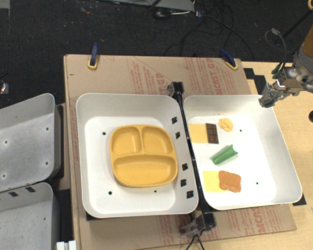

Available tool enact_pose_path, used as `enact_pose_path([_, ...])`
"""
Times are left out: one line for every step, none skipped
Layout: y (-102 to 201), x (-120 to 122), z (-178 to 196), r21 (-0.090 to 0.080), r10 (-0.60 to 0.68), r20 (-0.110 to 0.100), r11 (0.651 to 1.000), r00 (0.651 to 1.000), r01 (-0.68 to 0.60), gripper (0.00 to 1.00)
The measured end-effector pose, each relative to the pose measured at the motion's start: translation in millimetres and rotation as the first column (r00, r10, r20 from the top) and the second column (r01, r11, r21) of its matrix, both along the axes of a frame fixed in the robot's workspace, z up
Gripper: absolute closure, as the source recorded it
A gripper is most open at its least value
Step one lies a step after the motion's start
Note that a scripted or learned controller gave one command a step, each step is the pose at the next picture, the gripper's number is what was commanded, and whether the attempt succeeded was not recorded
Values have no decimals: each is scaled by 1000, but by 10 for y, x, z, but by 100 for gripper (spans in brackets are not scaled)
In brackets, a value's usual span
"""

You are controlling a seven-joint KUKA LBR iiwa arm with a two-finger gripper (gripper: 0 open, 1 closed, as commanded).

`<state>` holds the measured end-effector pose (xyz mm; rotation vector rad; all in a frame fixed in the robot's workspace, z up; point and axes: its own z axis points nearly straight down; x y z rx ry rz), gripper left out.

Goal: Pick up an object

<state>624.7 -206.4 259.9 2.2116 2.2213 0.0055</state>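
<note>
Bins, two, white and shallow, sat side by side on the bench. Left bin [94, 113] held a yellow tray [144, 156] with three compartments, set near its middle. Right bin [281, 155] held the candidates for picking, grouped toward its left half: a pale yellow card [197, 133] with a brown bar [212, 133] touching its right edge, a small orange piece [226, 124] just beside the bar, a green piece [224, 154] lying at a slant below, and a second yellow card [210, 181] with a brown lump [230, 181] overlapping it. Gripper [267, 97] hung over the right bin's far right corner, well apart from every item, holding nothing; whether the jaws stood apart or together could not be told. Judgement: pick not yet begun, the spread of the items leaving room for a descent.
</note>
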Motion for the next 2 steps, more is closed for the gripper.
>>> enact_pose_path([1,9,173,1,-1,-4,1000,1000,1,100])
enact_pose_path([531,-53,8,4,2,-10,1000,1000,-2,100])
